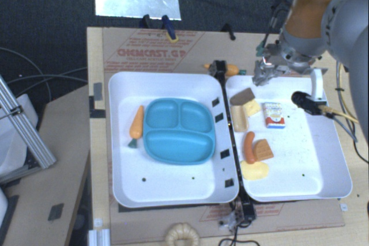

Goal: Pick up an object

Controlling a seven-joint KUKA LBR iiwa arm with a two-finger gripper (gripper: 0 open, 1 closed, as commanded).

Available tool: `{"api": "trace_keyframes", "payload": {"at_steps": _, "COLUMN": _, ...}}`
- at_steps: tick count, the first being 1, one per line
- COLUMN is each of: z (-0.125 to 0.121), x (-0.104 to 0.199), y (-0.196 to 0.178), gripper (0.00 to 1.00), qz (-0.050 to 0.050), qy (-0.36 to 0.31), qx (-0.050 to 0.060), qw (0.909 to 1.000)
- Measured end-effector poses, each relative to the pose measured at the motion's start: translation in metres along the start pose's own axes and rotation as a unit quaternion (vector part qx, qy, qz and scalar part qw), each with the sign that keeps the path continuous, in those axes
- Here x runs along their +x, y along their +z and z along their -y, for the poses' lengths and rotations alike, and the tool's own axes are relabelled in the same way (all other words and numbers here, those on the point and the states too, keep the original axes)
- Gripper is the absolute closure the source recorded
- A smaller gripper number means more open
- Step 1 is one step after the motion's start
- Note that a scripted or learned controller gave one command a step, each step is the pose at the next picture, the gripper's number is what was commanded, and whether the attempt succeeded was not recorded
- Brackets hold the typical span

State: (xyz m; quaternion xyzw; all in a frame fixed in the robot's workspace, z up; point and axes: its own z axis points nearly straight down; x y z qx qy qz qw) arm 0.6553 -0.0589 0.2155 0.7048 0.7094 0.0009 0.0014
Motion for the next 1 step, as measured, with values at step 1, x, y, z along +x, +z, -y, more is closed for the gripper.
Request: {"api": "trace_keyframes", "payload": {"at_steps": 1, "z": -0.0056, "x": -0.0067, "y": -0.0058, "gripper": 1.0, "qz": 0.0, "qy": 0.002, "qx": 0.0, "qw": 1.0}}
